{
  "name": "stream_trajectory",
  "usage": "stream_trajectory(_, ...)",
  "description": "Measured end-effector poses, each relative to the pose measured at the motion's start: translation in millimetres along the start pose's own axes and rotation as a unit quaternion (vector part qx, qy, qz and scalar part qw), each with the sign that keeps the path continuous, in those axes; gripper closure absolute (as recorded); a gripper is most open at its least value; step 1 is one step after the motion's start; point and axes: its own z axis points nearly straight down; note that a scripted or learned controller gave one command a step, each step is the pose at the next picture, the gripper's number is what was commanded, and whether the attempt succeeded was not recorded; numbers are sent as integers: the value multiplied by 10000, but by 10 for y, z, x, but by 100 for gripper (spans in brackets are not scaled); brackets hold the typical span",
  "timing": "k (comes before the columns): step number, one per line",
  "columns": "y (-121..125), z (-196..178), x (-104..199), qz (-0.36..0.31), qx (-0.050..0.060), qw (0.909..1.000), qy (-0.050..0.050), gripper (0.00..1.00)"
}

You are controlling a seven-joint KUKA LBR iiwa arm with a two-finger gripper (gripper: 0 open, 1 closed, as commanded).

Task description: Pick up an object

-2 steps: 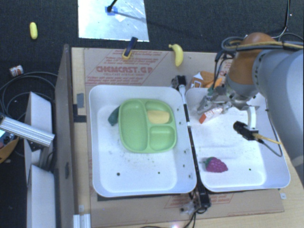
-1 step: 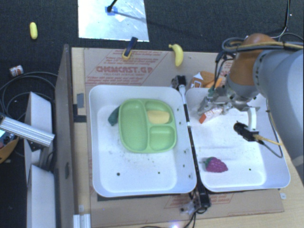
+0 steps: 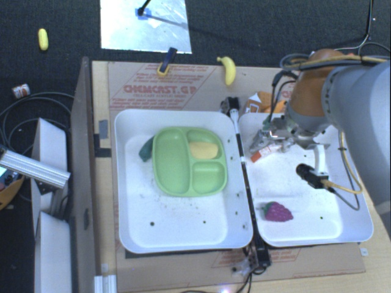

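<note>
Nearest the lower edge of the view, we find the purple grape cluster (image 3: 278,212) lying on the floor of the right bin (image 3: 348,227), close to that bin's near-left corner and well apart from the arm. Further up the same bin, a black fitting (image 3: 310,175) with a yellow cable hangs from the arm above the white floor. Beyond it, we locate the gripper (image 3: 261,146) low over the far-left part of the right bin, near the divider between the bins; a small red-and-white item (image 3: 256,157) lies just beside its tip, and we cannot tell whether the gripper is spread or closed, nor whether anything sits in it. The grey arm (image 3: 354,108) with its orange band reaches in from the right. In the left bin (image 3: 177,231), we see a green divided tray (image 3: 183,163) with a yellow object (image 3: 204,149) in its far-right compartment and a dark green object (image 3: 146,149) touching the tray's left edge. Beyond the bins, a yellow banana (image 3: 228,69) rests on the cardboard sheet (image 3: 177,87), and a second yellow piece (image 3: 43,39) lies on the dark floor at far left.
</note>
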Motion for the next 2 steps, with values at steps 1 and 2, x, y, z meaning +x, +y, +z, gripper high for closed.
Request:
stream_trajectory(1,-22,-1,-93,26,-6,10000,-2,0)
stream_trajectory(2,88,-8,-78,9,-20,10000,2,0)
